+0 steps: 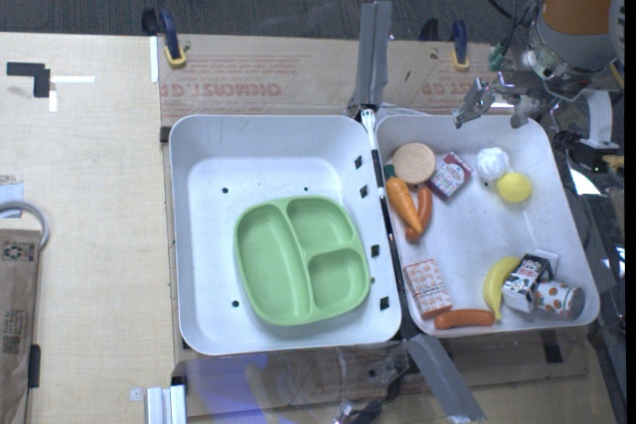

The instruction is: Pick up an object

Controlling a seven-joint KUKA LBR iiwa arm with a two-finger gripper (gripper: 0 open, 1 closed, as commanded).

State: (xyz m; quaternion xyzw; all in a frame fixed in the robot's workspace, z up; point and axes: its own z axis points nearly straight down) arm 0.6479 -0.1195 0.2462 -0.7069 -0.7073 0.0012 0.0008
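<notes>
Hovering over the far edge of the right bin [566, 243]: gripper [497, 106], fingers spread, nothing between them. Lying below in that bin, the candidates: yellow lemon [514, 187] near the far right wall, just beside a crumpled white ball [492, 162]; round tan cookie [414, 162] by the divider, touching two carrots [405, 206]; small dark-red packet [449, 176] between cookie and ball; at the near end, a red-print box [428, 287], a sausage [464, 319], a banana [497, 285] w/ a milk carton [527, 279] and a can [558, 299] crowding it. Sitting in the left bin [199, 213]: green divided plate [301, 259].

Looking like toy food, prob. light, stiff plastic, not fragile. Lemon closest to the gripper but round and likely slick, so needing a squeeze across its middle. Carrots offering an easier pinch across the narrow width, tho pressed together. Flat box sitting low, hard to get fingers around.
</notes>
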